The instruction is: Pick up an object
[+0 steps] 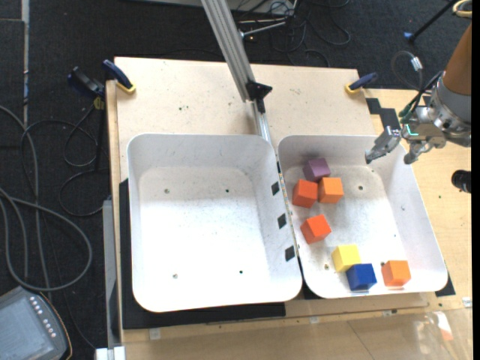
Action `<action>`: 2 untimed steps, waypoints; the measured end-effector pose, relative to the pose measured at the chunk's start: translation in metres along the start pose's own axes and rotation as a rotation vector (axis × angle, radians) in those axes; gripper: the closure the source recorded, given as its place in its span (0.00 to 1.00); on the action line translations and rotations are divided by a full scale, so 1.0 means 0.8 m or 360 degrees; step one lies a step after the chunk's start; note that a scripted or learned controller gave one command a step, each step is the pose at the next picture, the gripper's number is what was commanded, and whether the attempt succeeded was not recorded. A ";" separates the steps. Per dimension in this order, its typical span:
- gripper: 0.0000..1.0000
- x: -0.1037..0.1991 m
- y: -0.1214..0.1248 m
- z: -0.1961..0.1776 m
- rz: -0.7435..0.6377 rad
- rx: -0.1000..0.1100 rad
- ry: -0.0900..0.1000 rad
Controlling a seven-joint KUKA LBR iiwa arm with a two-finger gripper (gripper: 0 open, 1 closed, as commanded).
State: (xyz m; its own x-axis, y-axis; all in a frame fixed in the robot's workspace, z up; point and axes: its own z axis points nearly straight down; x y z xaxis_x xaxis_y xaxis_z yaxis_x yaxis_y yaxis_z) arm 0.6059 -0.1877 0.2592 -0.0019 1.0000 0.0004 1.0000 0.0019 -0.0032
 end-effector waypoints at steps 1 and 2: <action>0.00 0.000 0.001 -0.002 -0.0002 -0.0005 -0.0002; 0.00 -0.005 0.005 0.054 0.0003 0.0001 -0.0001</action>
State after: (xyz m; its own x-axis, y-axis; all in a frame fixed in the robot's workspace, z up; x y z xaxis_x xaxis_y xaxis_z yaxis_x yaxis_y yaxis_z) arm 0.6100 -0.1918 0.2161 0.0002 1.0000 -0.0003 1.0000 -0.0002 -0.0037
